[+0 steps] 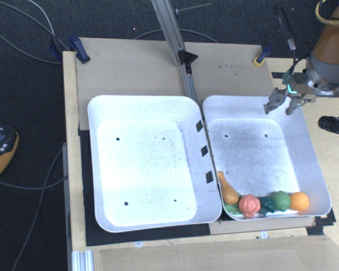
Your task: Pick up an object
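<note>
Toy foods lie along the near edge of the right bin (254, 151): an orange carrot-like piece (227, 189), a pink ball (249, 204), a green ball (281, 200) and an orange ball (300, 201). My gripper (282, 104) hangs over the far right corner of that bin, well away from the toys. Its two fingers are spread apart with nothing between them.
The left bin (144, 162) lies beside the right one. A slanted metal pole (169, 24) rises from the gap between the bins at the back. Blue and yellow clamps (79, 49) hold the board's far corners. Cables and a handheld device (0, 145) lie on the floor at left.
</note>
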{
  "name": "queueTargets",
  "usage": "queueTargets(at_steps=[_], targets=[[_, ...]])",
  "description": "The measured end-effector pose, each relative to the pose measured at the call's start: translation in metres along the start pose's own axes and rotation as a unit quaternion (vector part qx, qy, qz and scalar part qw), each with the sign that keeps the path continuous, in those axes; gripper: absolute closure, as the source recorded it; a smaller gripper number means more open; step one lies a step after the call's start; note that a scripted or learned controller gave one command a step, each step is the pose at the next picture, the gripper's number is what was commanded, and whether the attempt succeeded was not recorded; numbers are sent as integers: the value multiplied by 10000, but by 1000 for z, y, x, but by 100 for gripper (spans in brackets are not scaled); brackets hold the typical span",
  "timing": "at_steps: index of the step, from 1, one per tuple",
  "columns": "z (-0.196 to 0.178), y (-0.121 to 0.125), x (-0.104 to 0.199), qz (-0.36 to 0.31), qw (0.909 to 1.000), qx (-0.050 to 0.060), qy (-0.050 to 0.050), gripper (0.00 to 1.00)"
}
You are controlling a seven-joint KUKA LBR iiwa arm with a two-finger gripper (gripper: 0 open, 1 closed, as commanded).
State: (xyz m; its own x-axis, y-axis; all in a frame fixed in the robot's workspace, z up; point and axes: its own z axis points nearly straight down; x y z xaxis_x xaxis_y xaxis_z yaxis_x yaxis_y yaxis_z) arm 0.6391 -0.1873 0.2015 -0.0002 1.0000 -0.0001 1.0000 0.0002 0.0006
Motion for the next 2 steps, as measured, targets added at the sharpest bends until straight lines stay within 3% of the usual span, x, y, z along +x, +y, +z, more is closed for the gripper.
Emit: queueTargets(at_steps=[1,2], targets=[[0,0,0,0,10000,0,0,0],[45,5,-2,-1,10000,19,4,0]])
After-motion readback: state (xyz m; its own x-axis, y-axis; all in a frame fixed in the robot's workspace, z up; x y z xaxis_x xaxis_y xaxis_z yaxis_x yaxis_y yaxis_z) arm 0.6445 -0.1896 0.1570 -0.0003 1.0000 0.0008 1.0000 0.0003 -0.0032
